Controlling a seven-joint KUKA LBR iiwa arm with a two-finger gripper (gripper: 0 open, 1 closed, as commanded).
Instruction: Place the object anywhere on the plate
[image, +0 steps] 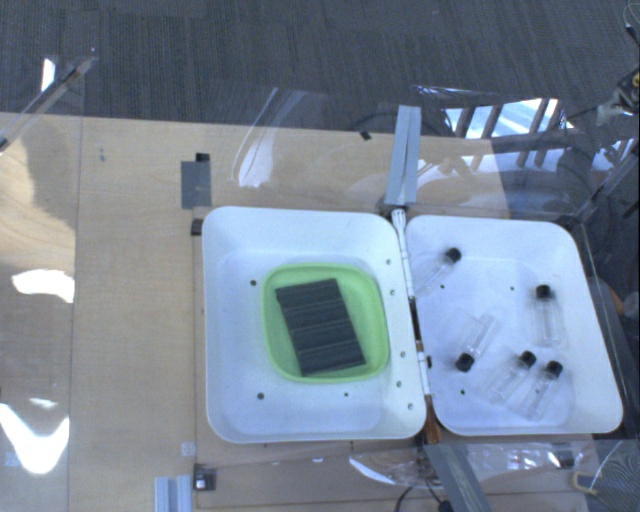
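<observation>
A pale wooden table (110, 330) fills most of the frame, with dark grey carpet (250, 45) along the top edge and bright window reflections on a clear guard at far left. Two shallow white bins sit side by side at centre and right, touching along a hinged seam. The left bin (230, 400) holds a light green square plate (372, 300) with rounded corners. A dark grey ribbed rectangular object (319, 327) lies flat on the plate, slightly tilted, roughly in its middle. The right bin (580, 400) holds five small clear vials with black caps, scattered apart: one (436, 267) at upper left, one (475, 342) at lower centre-left, one (546, 313) at right, and two (527, 380) lying close together at lower right. I cannot tell how the claw stands.
</observation>
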